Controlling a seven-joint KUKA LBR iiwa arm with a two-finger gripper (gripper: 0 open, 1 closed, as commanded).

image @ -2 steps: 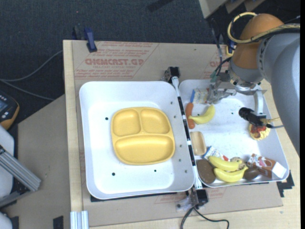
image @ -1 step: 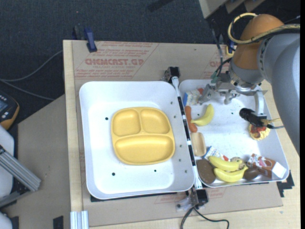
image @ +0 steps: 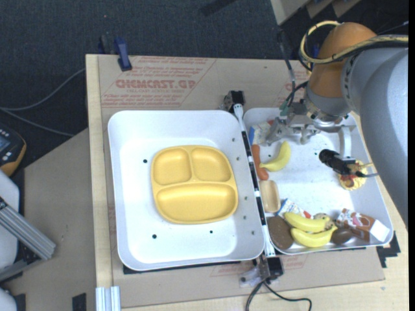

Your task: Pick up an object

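Gripper point(image: 290, 129) hangs low in the right bin point(image: 371, 185), just above a banana point(image: 279, 159). Can't tell its state honestly.

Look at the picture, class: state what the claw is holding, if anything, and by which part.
It cannot be told. The claw sits just above a small banana in the right bin, but no grip shows.

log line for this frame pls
arm: over right bin | gripper: above small banana, nothing seen held | left bin: yellow divided plate | step: pick not done
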